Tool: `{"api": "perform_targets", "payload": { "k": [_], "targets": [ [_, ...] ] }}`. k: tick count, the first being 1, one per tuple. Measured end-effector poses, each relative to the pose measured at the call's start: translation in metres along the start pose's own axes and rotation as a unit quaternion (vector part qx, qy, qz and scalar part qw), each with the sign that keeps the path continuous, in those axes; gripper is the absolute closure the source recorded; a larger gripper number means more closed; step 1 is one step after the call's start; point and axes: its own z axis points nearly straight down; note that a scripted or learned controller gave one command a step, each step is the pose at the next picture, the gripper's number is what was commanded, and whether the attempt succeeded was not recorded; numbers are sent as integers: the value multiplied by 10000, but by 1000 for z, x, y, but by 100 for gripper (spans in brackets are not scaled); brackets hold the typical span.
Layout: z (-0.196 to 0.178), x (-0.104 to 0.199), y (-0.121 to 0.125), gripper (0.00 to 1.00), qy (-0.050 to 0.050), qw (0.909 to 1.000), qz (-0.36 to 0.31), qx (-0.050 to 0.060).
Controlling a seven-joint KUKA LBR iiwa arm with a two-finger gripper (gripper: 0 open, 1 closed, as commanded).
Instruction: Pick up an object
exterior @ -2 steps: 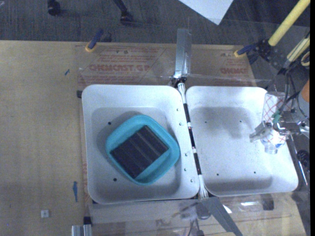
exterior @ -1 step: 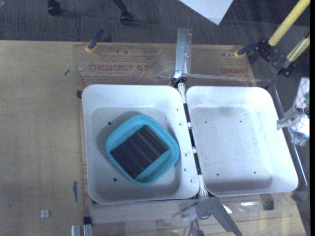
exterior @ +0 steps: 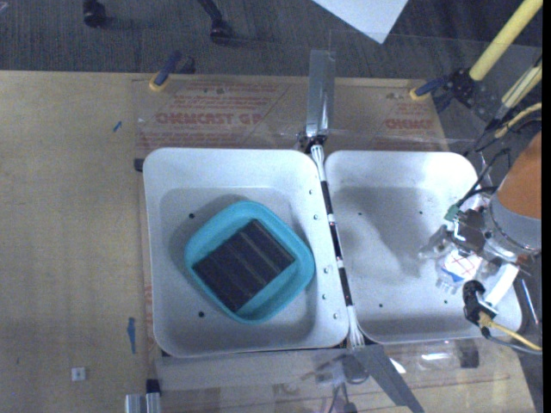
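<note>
A blue square-ish tub (exterior: 250, 261) with a dark ridged inside lies tilted in the left bin (exterior: 172, 188), near its middle. My gripper (exterior: 452, 252) hangs low over the right side of the right bin (exterior: 387, 196), at the end of the grey arm with its orange band (exterior: 525, 183). Just under the gripper a small white item with red and blue marks (exterior: 456, 269) rests on the bin floor. The wrist hides part of that item, and I cannot tell if the gripper touches it.
A metal divider (exterior: 331, 231) runs between the two bins. Clamps (exterior: 168, 69) and a yellow-handled tool (exterior: 508, 28) sit at the back of the wooden bench. Cables (exterior: 504, 334) trail from the wrist over the right bin's front corner.
</note>
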Motion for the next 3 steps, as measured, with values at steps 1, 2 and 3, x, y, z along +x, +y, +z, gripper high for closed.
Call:
{"api": "perform_targets", "payload": {
  "k": [1,2,3],
  "targets": [
    [55,-7,51,0,52,9971,-755,-13],
    [46,-6,51,100,50,9971,-756,-13],
    [-20,47,67,100,-9,9835,-1806,-32]
  ]
}}
